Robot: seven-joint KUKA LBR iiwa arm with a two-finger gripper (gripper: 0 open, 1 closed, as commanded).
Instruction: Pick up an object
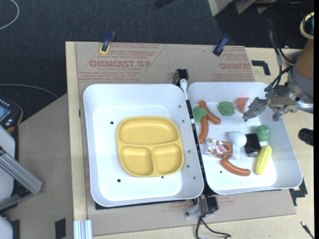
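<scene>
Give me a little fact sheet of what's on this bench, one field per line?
left bin: yellow divided tray
right bin: toy food, including corn cob, sausage, broccoli
arm: reaches in from the right
fingers: spread open above the right bin's far side, holding nothing

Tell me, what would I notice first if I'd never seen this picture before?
Probably the big yellow tray with three compartments, sitting alone in the left bin. Next, the pile of toy food in the right bin: a yellow corn cob, sausages like the one near the front, and green broccoli. The gripper hangs over that bin's far right side, open, holding nothing.
</scene>
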